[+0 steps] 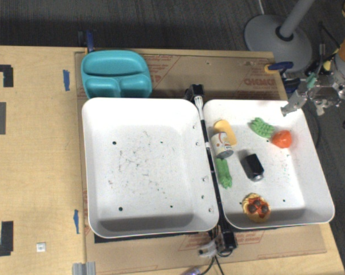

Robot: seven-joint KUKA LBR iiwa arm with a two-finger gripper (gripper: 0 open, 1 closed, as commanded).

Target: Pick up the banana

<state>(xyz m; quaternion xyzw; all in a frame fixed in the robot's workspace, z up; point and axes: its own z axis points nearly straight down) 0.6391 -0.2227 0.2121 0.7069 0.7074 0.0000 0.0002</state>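
The banana, a short yellow piece, is seen in the right bin, at that bin's far left, close to the wall shared with the left bin. It lies across the top of a small can, apparently touching it, and a green pod-like toy is found just nearer along the same wall. A black block, a ridged green vegetable, a red tomato-like piece and a round pizza-like disc are scattered further right and near.

The gripper is held at the far right corner of that bin, well apart from the banana, with nothing between its fingers; whether it is spread or closed cannot be told.

A failed grasp is judged likely: the can could be pinched together with the banana, or the banana could be rolled off it. The bin wall may also block one finger on the left side.
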